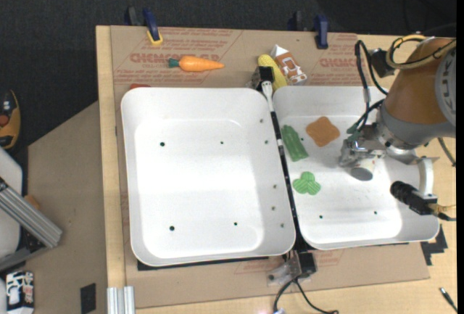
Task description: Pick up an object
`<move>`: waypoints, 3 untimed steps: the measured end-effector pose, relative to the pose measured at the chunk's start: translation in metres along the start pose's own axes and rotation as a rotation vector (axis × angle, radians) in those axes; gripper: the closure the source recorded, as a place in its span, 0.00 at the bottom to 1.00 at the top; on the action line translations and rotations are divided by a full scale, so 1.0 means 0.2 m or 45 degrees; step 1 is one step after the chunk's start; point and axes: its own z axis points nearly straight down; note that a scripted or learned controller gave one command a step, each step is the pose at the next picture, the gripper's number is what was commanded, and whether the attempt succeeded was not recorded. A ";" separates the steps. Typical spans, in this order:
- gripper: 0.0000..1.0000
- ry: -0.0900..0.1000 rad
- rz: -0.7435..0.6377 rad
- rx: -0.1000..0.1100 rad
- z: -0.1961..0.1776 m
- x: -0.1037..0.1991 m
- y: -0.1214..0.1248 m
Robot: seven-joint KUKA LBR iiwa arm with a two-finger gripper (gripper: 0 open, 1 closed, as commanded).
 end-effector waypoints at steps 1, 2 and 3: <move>1.00 -0.006 -0.013 -0.023 0.10 0.14 0.54; 0.00 -0.005 -0.006 -0.016 0.09 0.13 0.52; 1.00 -0.007 -0.006 -0.021 0.03 0.13 0.52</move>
